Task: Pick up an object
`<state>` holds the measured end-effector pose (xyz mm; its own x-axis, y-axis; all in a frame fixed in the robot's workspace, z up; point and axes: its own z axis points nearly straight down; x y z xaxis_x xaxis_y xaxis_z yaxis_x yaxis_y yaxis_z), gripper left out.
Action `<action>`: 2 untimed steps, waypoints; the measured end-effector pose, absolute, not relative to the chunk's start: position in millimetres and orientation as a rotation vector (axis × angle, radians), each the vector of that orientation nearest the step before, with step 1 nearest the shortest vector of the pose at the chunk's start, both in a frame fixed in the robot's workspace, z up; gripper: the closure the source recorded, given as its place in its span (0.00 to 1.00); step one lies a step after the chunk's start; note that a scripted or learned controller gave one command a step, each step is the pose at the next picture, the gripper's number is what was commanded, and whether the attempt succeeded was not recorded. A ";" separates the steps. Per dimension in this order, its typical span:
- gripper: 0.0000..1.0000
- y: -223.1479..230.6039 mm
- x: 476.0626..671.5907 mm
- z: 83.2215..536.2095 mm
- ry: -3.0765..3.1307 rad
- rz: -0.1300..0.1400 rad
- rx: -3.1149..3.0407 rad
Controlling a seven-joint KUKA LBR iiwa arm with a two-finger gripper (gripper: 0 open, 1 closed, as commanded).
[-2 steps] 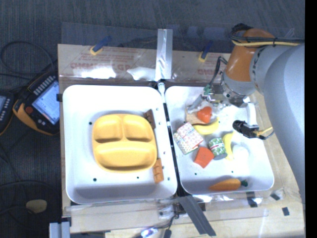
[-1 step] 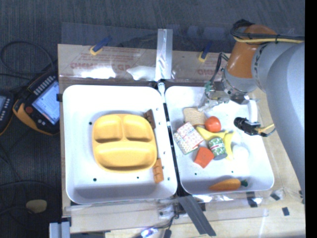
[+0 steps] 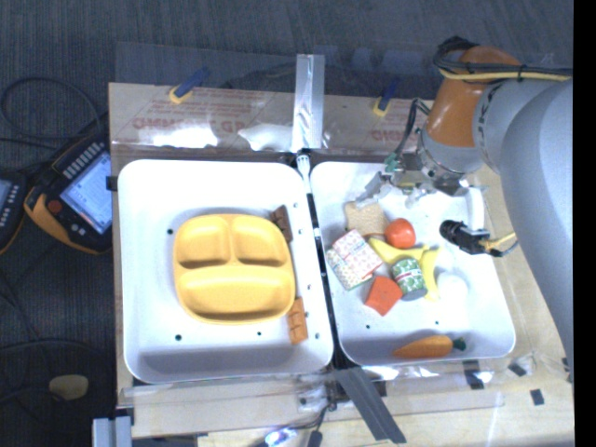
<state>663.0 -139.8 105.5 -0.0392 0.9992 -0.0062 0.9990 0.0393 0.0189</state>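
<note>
Two white bins sit side by side on the worktop [image 3: 140,110], and we're looking down at them on a slant. The left bin [image 3: 149,343] has a yellow tray [image 3: 233,266] lying flat in the middle. A small brown piece [image 3: 280,220] touches its far right corner, and an orange block [image 3: 297,322] sits just off its near right corner, up against the bin wall.

The right bin [image 3: 484,333] is where most of the stuff is, bunched in a heap left of centre. We've got toast [image 3: 365,217] at the far end and a tomato [image 3: 400,233] just beside it. A banana [image 3: 410,254] is on the near side of the tomato, with a checkered box [image 3: 352,259] on the left touching it. There's also a green can [image 3: 407,276] against the banana and a red block [image 3: 383,294] right by the can. A carrot [image 3: 424,346] lies on its own along the near wall, apart from the pile.

The arm [image 3: 456,110] comes in from the right, and the gripper [image 3: 399,180] hangs over the far end of the right bin, just beyond the toast and tomato. Honestly we can't tell from this angle whether it's clenched or released, or whether it's touching anything. Everything up for grabs is lying in the bins.
</note>
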 end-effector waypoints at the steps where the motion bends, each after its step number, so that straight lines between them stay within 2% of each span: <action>1: 0.00 -168.8 622.9 92.9 2.303 0.014 2.118; 2: 1.00 -167.3 624.1 103.0 2.304 0.019 2.118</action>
<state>624.1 -167.3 103.0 -0.0838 0.9965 -0.0005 0.9963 0.0838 0.0173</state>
